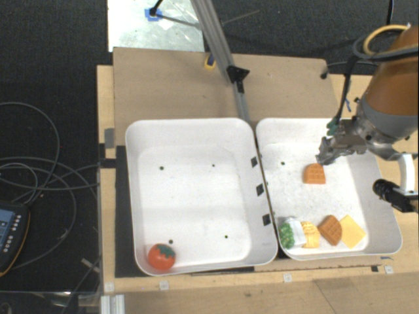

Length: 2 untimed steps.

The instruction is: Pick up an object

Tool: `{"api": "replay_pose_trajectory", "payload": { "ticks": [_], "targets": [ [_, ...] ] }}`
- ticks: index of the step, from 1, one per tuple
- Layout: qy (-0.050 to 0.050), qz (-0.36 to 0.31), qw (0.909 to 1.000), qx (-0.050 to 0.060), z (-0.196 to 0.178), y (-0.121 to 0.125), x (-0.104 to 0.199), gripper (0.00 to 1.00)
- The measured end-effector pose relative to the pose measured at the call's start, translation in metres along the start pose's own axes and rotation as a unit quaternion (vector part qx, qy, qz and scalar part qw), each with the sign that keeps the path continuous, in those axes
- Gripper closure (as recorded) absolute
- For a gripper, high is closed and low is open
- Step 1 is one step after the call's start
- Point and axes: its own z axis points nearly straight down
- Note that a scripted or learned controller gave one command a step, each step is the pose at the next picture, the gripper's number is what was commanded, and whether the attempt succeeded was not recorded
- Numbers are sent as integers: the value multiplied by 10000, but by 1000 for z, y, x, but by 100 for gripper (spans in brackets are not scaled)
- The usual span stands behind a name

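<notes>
My gripper (325, 156) hangs over the right bin (281, 136), its dark tip just up and left of a small orange waffle-like piece (314, 174). Nothing shows between the fingers. Along the right bin's front edge lie a corn cob with green husk (298, 233), a brown waffle piece (330, 229) and a yellow cheese slice (352, 231), close together. A red tomato (161, 257) sits in the front left corner of the left bin (190, 133).
The two bins meet at a raised rim with black clips (260, 189) down the middle. A grey pole (219, 41) slants across the bench behind the bins. Cables and a pendant (10, 231) lie on the floor at left.
</notes>
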Motion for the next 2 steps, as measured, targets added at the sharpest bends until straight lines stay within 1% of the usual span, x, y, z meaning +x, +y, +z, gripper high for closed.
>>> {"api": "replay_pose_trajectory", "payload": {
  "ticks": [1, 2],
  "targets": [
    [-4, 4, 10000, -4, 4, 7, 51, 100],
    [0, 0, 10000, -2, 1, 2, 105, 100]
  ]
}}
